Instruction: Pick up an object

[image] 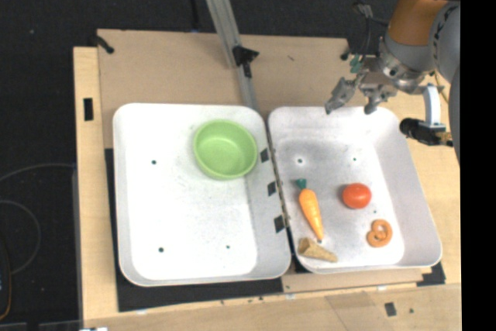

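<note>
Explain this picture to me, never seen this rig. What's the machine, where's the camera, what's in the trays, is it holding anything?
One fixed camera looks down at a slant on a bench with two shallow white bins. The grey and orange thing at right is a robot arm; its gripper hangs over the far edge of the right bin, fingers spread, nothing between them. The left bin holds a green bowl. The right bin holds a carrot, a tomato, a small orange ring-shaped item and a tan piece at its near edge. Its job is to pick one up.

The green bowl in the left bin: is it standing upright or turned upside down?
Upright. The green bowl shows its open mouth to the camera: the round rim and hollow inside are visible, with nothing seen inside it.
</note>
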